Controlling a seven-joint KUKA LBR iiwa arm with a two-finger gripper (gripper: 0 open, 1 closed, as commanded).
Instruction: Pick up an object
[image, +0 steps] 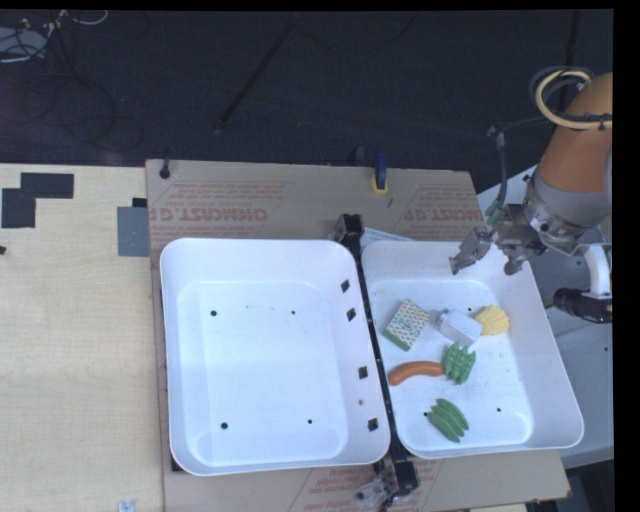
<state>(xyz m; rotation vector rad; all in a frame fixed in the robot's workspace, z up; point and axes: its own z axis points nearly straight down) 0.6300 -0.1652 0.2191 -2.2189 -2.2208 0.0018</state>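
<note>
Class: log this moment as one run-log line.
gripper: open, above right bin far edge | holding: nothing | items in right bin: untouched | pick: not yet done

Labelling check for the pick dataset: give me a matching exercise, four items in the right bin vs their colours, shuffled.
Items:
1. sausage
2. pea pod
3. corn piece
4. checkered block

Colours:
A. yellow
B. green and white
C. orange
D. green

Pairs: 1-C, 2-D, 3-A, 4-B. All four lie in the right bin, below the gripper.
</note>
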